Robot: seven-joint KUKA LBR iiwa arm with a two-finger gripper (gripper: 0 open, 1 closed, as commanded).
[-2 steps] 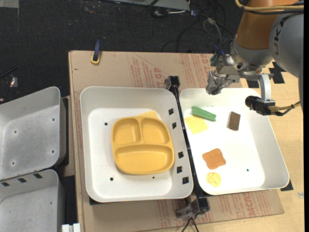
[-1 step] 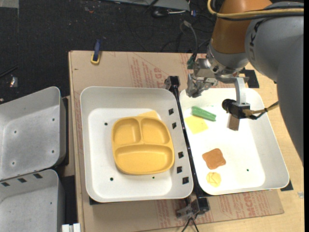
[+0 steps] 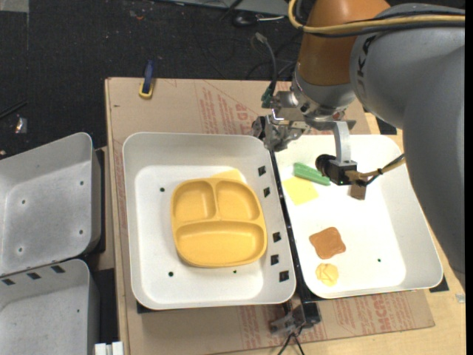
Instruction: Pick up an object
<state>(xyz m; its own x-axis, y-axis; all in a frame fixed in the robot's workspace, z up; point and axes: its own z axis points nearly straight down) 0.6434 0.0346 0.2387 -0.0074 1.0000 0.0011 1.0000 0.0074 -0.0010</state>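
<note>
Hovering over the back corner of the right bin [image 3: 414,220], close to the rim it shares with the left bin [image 3: 140,198], the end effector [image 3: 284,132] sits low under the orange wrist band, and its working end is too dark and cluttered to read, so I cannot tell whether it is spread or closed, or whether anything is in it. Nothing appears lifted: the candidate objects all seem to lie flat on the right bin's floor. A green piece [image 3: 310,174] lies just below the end effector, touching a pale yellow square [image 3: 301,191]; a brown piece [image 3: 327,242] and a small yellow round piece [image 3: 327,274] lie nearer the front, well apart from it. A yellow divided tray [image 3: 219,223] fills the middle of the left bin. By this showing the pick is not yet made; descent, grasp and lift all remain.
</note>
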